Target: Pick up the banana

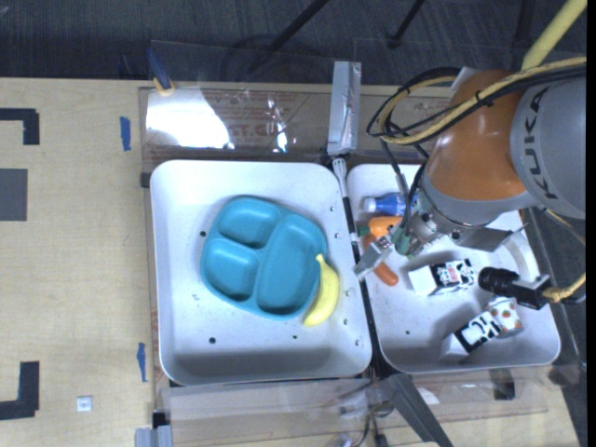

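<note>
Okay, status: banana (325, 291) is in the left bin (186, 343), lying curved against the right edge of the blue plate (261, 254), partly on its rim, just beside the bin's right wall. Nothing sits on top of it.

Claw (385, 251) is over the right bin (419, 338), at its left side, close to the wall between the two bins. It is near the banana but apart from it. Can't tell if the claw is open or closed, since the wrist and clutter hide it. Nothing visibly held.

Clutter around the claw:
- Small blue-and-white bottle (384, 203) on its far side.
- Orange piece (379, 225) just beside it, and a second orange-red bit (388, 274) on its near side.
- Two cow-print toys in the right bin: one (453, 275) right of the claw, one (487, 328) nearer the near-right corner.

Arm (475, 147) covers the far part of the right bin. Table (65, 296) left of the bins is bare wood with black tape marks.
</note>
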Robot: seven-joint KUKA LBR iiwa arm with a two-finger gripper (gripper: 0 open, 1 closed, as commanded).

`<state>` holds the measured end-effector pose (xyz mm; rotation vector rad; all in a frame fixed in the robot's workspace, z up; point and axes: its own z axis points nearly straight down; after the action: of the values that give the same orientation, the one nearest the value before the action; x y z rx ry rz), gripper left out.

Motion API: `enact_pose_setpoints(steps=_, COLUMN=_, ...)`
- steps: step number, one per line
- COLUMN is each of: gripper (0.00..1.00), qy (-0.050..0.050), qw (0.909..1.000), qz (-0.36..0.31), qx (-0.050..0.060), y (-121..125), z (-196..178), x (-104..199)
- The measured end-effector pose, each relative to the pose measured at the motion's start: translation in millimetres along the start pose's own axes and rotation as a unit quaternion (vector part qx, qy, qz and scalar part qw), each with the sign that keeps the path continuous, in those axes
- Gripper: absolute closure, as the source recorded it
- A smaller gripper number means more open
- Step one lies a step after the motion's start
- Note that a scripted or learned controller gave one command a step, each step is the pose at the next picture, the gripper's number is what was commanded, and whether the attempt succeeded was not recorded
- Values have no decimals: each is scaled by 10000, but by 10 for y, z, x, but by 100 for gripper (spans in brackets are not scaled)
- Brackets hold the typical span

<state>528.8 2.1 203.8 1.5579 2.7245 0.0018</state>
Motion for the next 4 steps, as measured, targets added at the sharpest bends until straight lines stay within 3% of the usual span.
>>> enact_pose_setpoints(steps=1, gripper=0, qy=-3, qw=9888, qz=1492, qx=5, y=-71, z=195, x=-490)
enact_pose_setpoints(steps=2, gripper=100, qy=-12, qw=9891, qz=1474, qx=-2, y=-56, z=97, x=-483)
enact_pose_setpoints(steps=3, gripper=0, qy=-12, qw=9891, qz=1474, qx=-1, y=-55, z=98, x=-482)
enact_pose_setpoints(steps=4, gripper=100, qy=-24, qw=9892, qz=1466, qx=-13, y=-46, z=-1, x=-485)
